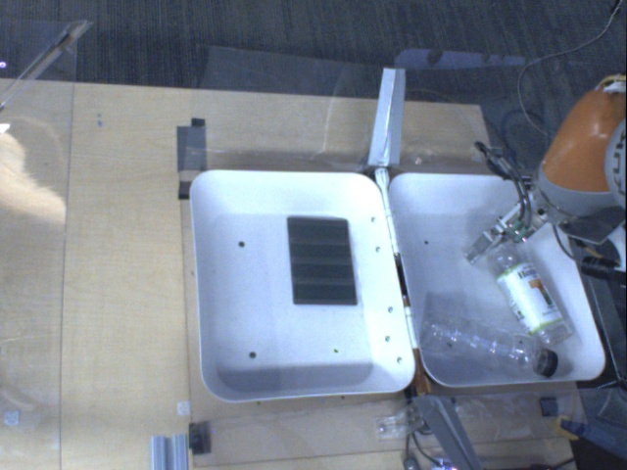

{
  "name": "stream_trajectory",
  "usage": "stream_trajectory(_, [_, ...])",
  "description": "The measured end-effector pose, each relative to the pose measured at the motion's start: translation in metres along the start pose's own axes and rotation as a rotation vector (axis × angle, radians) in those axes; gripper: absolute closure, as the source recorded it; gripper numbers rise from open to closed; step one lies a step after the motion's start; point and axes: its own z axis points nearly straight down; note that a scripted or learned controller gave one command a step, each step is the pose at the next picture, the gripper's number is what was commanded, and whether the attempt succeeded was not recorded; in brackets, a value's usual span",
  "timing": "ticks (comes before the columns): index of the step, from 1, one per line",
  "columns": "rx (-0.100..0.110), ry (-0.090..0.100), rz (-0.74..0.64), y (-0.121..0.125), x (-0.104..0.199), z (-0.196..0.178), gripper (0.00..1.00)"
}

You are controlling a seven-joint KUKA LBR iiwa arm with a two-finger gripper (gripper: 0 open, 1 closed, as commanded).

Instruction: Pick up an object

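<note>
Clear plastic bottle (530,300) lies on its side in the right bin (431,204), gripper (498,235) just above its neck end. Jaws' state: cannot tell. Bottle probably light, smooth, slippery; best gripped across the labelled middle.

Arm (588,155): reaching in from the right over the right bin (441,213).
Hand (500,235): hanging just above a clear bottle (529,300) lying in that bin.
Left bin (225,292): holding a dark ribbed block (321,259).
Counter (108,262): carrying both bins.
</note>
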Motion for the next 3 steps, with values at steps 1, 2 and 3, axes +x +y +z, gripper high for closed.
stream_trajectory(1, [0.000,0.002,0.060,-0.019,0.010,0.000,0.00])
stream_trajectory(2, [0.017,0.013,0.095,0.034,-0.027,0.001,0.00])
stream_trajectory(3, [0.002,0.002,0.098,0.010,-0.010,0.001,0.00])
